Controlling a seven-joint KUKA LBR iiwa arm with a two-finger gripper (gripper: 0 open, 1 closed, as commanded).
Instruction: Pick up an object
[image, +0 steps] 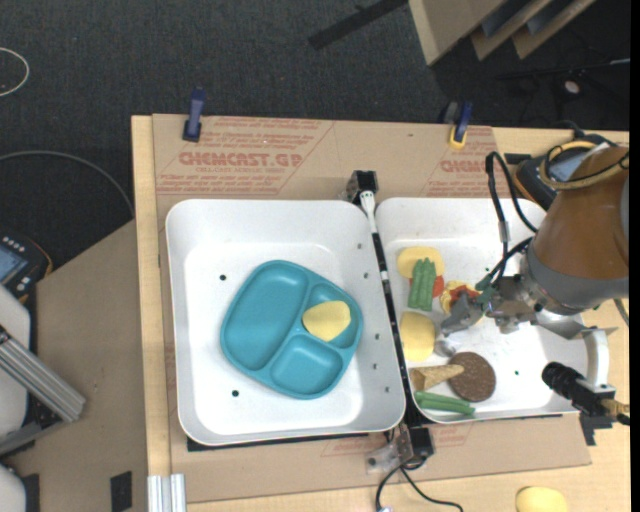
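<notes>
The right bin (520, 215) holds several toy foods along its left side: a yellow piece (420, 260), a green vegetable (422, 285), a small red and yellow piece (458, 294), a yellow lemon-like piece (417, 335), a brown round cookie (473, 378), a tan cone (435, 377) and a green pod (445, 404). My gripper (462, 315) hangs low over this bin, just right of the lemon-like piece and above the cookie. Nothing is visibly held in it. The arm's orange band (590, 220) rises to the right.
The left bin (200, 260) bears a teal divided plate (270, 330) with a yellow piece (327, 319) in one compartment. A black cable (378, 260) runs along the seam between the bins. Clamps (194, 115) (460, 125) sit at the bench's back edge.
</notes>
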